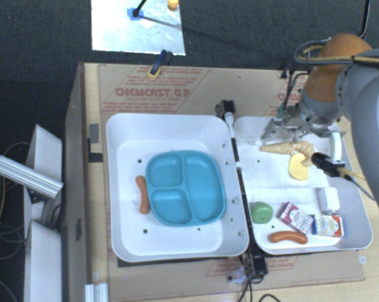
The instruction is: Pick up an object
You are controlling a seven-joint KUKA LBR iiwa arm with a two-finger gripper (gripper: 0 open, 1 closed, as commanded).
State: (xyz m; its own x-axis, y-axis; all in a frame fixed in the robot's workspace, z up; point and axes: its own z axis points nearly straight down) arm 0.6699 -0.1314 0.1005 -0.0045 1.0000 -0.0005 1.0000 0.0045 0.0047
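Note:
My gripper (pixel 288 129) hangs low over the back of the right bin (pixel 364 230), on the grey arm with its orange band (pixel 335 50). Just in front of it lies a beige cone (pixel 288 147), with a yellow piece (pixel 298 167) beside that. Whether the gripper touches the cone is unclear. Nearer the front of this bin sit a green ball (pixel 261 212), a red-and-white carton (pixel 295 218), a second small carton (pixel 328 224), a white block (pixel 329 199) and an orange sausage (pixel 288 236).
The left bin (pixel 117 168) holds a blue divided plate (pixel 185 187) and another orange sausage (pixel 141 194) to its left. A black clip (pixel 226 109) stands at the back of the ridge between the bins. A silver sheet (pixel 137 24) lies on the floor behind the bench.

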